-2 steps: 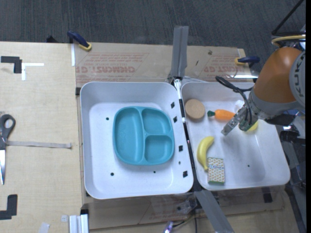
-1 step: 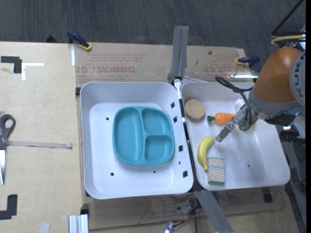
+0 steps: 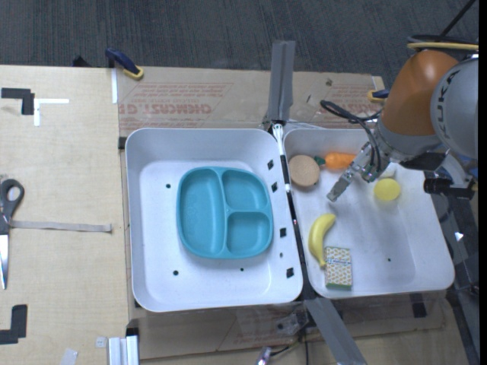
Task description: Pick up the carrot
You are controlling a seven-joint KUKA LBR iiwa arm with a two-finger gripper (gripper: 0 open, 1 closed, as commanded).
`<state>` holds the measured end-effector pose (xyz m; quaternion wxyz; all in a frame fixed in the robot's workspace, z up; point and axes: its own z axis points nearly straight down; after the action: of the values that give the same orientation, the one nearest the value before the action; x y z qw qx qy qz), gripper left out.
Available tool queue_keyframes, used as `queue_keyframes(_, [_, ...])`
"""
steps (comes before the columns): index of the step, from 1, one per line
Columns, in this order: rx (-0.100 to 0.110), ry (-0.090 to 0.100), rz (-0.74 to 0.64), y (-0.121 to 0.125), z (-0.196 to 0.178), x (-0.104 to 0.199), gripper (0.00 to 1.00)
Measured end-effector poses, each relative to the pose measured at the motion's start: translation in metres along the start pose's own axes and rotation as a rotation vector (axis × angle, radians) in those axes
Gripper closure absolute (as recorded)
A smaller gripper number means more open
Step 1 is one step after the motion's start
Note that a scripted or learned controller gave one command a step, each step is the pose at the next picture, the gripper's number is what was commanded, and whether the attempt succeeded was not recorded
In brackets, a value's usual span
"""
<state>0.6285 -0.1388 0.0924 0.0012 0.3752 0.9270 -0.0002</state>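
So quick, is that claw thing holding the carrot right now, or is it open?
End effector: cannot be told whether open or closed; nothing visible in it. It hovers just below the carrot, in the right bin.

- Two shallow white bins sit side by side on the desk (image 3: 61, 166): the left bin (image 3: 144, 226) and the right bin (image 3: 411, 265).
- One teal divided plate (image 3: 225, 212), with three compartments, lies in the left bin.
- One banana (image 3: 320, 236).
- One carrot (image 3: 339, 160).
- One yellow lemon-like fruit (image 3: 387, 190).
- One round tan disc (image 3: 304, 171), like a cookie or bread slice.
- One small printed box (image 3: 338, 268).
- That makes five loose items in the right bin.
- One pair of scissors (image 3: 7, 226) lies on the desk at the far left.
- One arm with one tool (image 3: 344, 186).
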Motion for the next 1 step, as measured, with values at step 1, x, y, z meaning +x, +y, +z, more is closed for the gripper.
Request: queue_keyframes(1, [-0.001, -0.002, 0.172, 0.0002, -0.0597, -0.0226, 0.0])
